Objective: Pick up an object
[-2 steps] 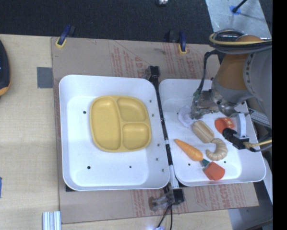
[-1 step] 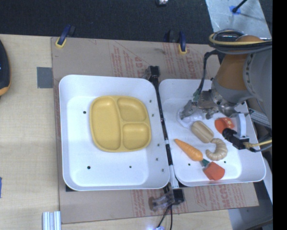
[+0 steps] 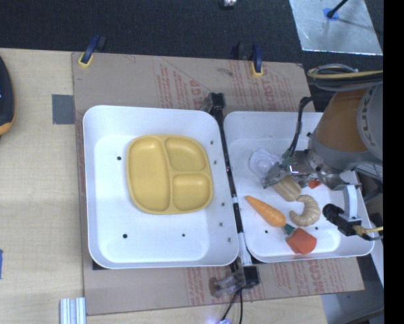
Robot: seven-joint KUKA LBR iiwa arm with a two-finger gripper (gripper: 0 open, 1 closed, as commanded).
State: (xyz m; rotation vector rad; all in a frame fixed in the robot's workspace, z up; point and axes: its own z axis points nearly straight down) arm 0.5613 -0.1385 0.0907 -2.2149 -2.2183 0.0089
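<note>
Grey arm with orange band reaches into right white bin [image 3: 256, 248]. Hand [image 3: 281, 174] low over bin floor; finger spread unclear, cannot tell. Tip touches or nearly touches beige bread-like piece [image 3: 288, 188]. Clear plastic cup [image 3: 261, 160] just left of hand. Orange plastic carrot [image 3: 266, 210], curled tan croissant [image 3: 306, 211], red block [image 3: 301, 241] nearer front of bin. Yellow divided plate [image 3: 168, 174] in left white bin [image 3: 101, 241].

One fixed camera looks down on me at a slant from above the bench [image 3: 40, 201], taking in both white bins [image 3: 101, 181]; my arm [image 3: 347, 130] enters from the right.
</note>
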